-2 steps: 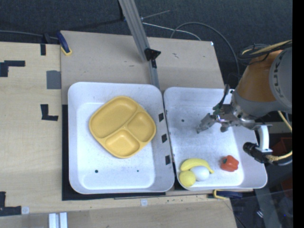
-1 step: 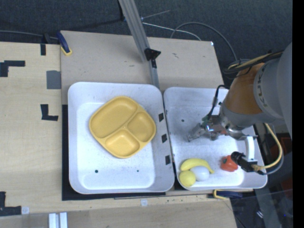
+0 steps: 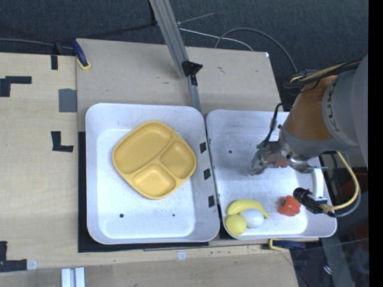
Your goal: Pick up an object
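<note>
Pincer (image 3: 258, 165): lowered over the bare middle of the right bin (image 3: 239, 130), nothing seen between its tips; whether released or clenched cannot be told. Candidate objects, gathered at that bin's near edge and judged not yet reached: yellow banana (image 3: 246, 206), lemon (image 3: 236, 224), white egg-like piece (image 3: 255, 219), red pepper (image 3: 289, 205). Left bin (image 3: 99, 160): occupied by a yellow divided plate (image 3: 154, 159), set flat.

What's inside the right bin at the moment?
Inside the right bin: a banana, a yellow ball and a white ball clustered at its near edge, a red pepper, and the gripper. The arm covers the right side.
</note>
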Tool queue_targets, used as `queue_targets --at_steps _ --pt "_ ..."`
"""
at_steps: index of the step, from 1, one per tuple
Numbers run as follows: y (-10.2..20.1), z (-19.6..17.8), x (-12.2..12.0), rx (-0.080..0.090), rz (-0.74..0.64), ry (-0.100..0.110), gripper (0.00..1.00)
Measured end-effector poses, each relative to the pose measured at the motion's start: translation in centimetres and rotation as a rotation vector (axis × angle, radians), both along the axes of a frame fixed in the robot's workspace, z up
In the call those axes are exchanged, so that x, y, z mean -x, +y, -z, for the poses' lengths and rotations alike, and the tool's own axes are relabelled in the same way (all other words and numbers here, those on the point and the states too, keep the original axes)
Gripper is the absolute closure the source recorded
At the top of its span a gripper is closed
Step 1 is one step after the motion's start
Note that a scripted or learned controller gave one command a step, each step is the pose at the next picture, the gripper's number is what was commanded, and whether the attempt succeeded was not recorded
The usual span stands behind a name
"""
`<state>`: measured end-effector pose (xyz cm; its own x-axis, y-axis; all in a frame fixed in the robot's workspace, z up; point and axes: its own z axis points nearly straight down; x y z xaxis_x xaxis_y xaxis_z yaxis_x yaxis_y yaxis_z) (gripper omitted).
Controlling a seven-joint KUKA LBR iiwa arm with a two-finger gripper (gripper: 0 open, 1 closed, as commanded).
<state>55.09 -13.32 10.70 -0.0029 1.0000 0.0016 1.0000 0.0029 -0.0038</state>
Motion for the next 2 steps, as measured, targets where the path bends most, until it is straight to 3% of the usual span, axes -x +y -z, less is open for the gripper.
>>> queue_targets --at_steps 2 --pt "0.0 -9.9 -1.0 0.003 0.001 -0.008 1.00"
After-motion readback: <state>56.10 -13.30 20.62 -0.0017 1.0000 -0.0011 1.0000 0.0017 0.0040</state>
